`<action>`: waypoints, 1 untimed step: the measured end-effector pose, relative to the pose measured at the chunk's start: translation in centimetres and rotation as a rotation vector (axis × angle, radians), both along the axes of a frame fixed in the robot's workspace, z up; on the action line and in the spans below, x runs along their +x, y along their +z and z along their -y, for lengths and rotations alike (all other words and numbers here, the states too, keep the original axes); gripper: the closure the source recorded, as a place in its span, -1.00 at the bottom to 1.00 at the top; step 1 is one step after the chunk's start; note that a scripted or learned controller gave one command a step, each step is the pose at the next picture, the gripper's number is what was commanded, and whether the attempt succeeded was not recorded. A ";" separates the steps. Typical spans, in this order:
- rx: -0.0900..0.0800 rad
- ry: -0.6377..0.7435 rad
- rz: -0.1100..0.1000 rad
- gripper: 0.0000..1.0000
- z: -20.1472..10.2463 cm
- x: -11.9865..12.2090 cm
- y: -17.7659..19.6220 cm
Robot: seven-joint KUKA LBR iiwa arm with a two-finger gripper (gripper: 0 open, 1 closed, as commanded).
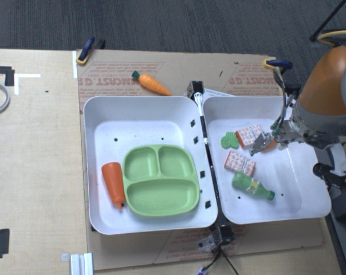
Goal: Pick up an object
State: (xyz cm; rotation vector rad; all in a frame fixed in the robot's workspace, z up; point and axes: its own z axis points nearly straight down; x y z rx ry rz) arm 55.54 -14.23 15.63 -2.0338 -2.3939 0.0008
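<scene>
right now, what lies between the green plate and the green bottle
In the camera view, the bins' touching walls separate the green plate from the green bottle; otherwise bare white floor.

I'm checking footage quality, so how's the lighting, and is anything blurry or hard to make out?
Camera view: lighting is soft and even, with faint shadows beside the green plate and inside the bin walls; no strong glare on the white plastic. The gripper looks slightly smeared, and the arm's orange band is soft, cut off at the edge.
</scene>
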 end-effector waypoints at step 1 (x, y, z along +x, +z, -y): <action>0.000 0.123 0.000 -1.00 -4.0 3.6 -6.4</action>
